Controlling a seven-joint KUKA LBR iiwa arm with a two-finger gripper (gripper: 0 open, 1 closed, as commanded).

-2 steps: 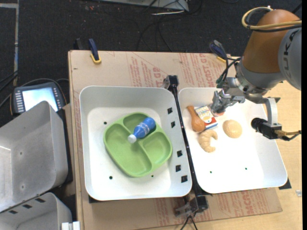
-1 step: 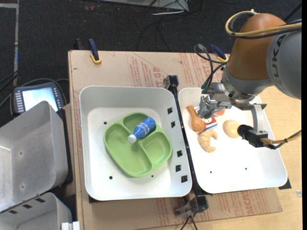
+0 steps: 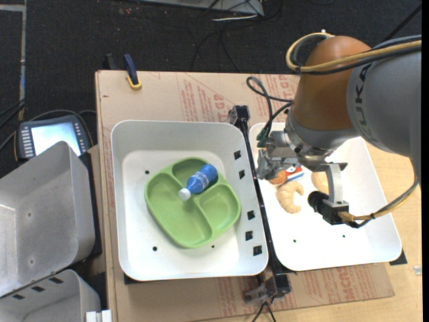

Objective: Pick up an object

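While the grey two-finger gripper (image 3: 278,168) hangs low over the pale croissant-shaped toy (image 3: 291,196) — its grip state cannot be told — nothing looks lifted yet.

The grey arm (image 3: 375,79) reaches in from the right, wrist angled downward.

The arm (image 3: 348,92) hides the end effector's fingers and part of the right bin (image 3: 375,240).

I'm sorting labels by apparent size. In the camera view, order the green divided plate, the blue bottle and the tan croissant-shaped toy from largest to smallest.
1. Green divided plate
2. Blue bottle and tan croissant-shaped toy: these look alike in size, and the arm hides part of the toy, so no ranking between them.
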